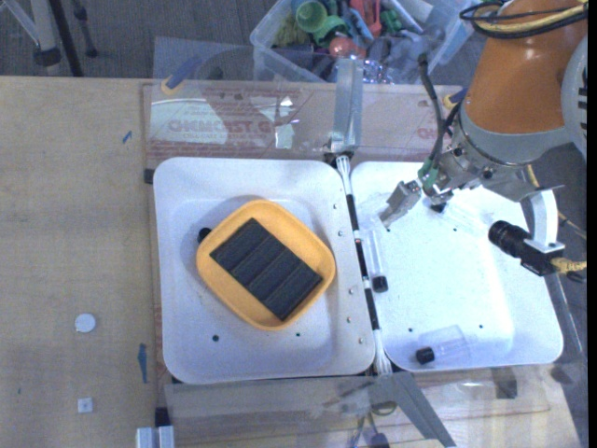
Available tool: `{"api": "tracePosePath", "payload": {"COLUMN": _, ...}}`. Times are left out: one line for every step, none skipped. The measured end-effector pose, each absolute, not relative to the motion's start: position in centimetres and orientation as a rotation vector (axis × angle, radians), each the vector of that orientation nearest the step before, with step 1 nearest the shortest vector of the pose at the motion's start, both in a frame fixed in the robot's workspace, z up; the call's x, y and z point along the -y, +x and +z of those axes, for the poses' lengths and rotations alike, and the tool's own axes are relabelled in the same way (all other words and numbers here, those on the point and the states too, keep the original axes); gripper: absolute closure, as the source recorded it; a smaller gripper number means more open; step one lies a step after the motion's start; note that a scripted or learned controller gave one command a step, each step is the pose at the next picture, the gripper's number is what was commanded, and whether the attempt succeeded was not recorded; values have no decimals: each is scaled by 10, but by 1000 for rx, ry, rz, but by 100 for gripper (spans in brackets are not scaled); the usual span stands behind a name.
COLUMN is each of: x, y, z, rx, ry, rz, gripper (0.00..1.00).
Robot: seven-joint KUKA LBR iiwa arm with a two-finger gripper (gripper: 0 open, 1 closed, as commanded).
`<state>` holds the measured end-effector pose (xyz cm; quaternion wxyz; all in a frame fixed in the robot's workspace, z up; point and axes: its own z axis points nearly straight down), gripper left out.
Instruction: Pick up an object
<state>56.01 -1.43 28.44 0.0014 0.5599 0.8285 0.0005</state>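
Note:
A yellow rounded-square object [265,264] with a black ribbed centre lies tilted in the left bin [177,343]. A small clear tube with a black cap [439,348] rests near the front edge of the right bin [522,334]. My gripper [403,201] hangs over the back left part of the right bin, close to the divider between the bins, well apart from both objects. Nothing shows in it. The arm's orange band [522,54] sits above it at the upper right.
A black cylinder on a white bracket [516,241] juts from the arm over the right bin's right side. Behind the bins stands a clear tote of coloured toys [364,17]. The wooden bench [65,203] stretches to the left.

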Motion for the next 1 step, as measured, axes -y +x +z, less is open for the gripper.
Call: {"api": "tracePosePath", "payload": {"x": 14, "y": 561, "z": 295, "rx": -2598, "ry": 1753, "rz": 4, "gripper": 100}}
